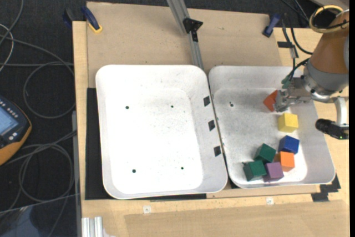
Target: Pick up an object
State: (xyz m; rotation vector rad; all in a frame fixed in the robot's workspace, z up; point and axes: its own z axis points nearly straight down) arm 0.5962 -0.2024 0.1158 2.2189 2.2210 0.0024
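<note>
Camera view is showing two shallow white bins sitting side by side on the bench, and all the loose blocks are lying in the right bin [236,86].

Nearest the front edge of that bin, toward its front right corner, a cluster is crowding together: a dark green block [255,169], a purple block [274,171], a second green block [266,151], an orange block [287,159] and a blue block [289,144], most of them touching a neighbour. Just behind the cluster a yellow block [288,121] is lying apart from the rest. Farther back again, near the middle of the bin's right half, the gripper [283,101] is reaching down beside a red-orange block [270,101], which is looking slightly tilted at its tip. Whether that block is sitting between the fingers or only beside them is not something I can tell, nor whether the grip is closed.

By count: two green blocks, and one each of purple, orange, blue, yellow and red-orange, seven in all. The left bin [150,125] is lying alongside.

The grasp step seems to be in hand. The next move probably calls for a firm closing on the red-orange block, then a straight lift clear of the yellow one.
</note>
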